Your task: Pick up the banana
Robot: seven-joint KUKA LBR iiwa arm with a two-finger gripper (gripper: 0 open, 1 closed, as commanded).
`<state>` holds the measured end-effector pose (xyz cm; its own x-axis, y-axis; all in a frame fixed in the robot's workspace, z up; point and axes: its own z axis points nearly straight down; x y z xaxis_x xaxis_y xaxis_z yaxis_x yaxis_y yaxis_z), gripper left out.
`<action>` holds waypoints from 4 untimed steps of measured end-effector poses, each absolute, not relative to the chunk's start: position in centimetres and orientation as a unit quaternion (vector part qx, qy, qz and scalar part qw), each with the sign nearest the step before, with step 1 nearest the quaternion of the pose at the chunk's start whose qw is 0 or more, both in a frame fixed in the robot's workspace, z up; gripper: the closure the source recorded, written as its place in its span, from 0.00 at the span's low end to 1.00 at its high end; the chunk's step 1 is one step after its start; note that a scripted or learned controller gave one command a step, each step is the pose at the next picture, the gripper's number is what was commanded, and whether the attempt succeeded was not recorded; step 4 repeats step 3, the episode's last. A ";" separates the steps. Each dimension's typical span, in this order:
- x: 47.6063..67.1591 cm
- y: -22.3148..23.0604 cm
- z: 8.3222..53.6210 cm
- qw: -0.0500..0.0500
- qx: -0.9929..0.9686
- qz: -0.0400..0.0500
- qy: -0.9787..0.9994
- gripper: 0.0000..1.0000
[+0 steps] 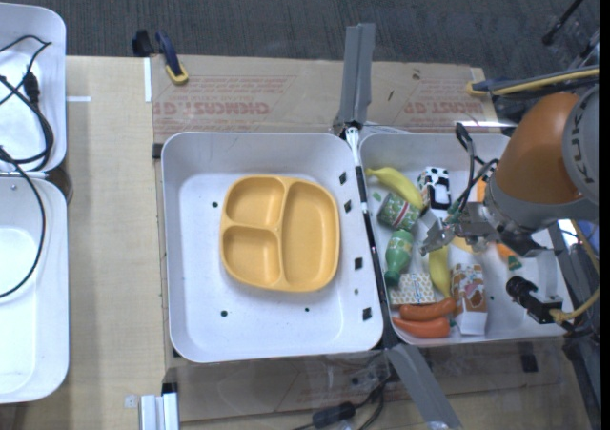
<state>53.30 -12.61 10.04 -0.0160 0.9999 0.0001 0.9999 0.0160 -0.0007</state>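
On the left, the big white bin (181,228) has a yellow plate (281,231) with three parts. Next to it on the right, the small bin (496,331) is full of toy food. At its far left lies the banana (400,185), touching a green can (398,211). My gripper (448,233) hangs nearer, over a second yellow piece (438,269), maybe another banana. I cannot tell how my jaws stand. I think I might grab the can or a carrot (424,309) by mistake, because everything is so squished together.
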 end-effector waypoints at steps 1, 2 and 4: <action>53.3 -12.6 10.0 0.000 -0.701 0.000 -0.713 0.00; 53.3 -12.7 10.9 0.001 -0.702 0.001 -0.712 1.00; 57.9 -7.4 19.1 0.000 -0.747 0.001 -0.665 1.00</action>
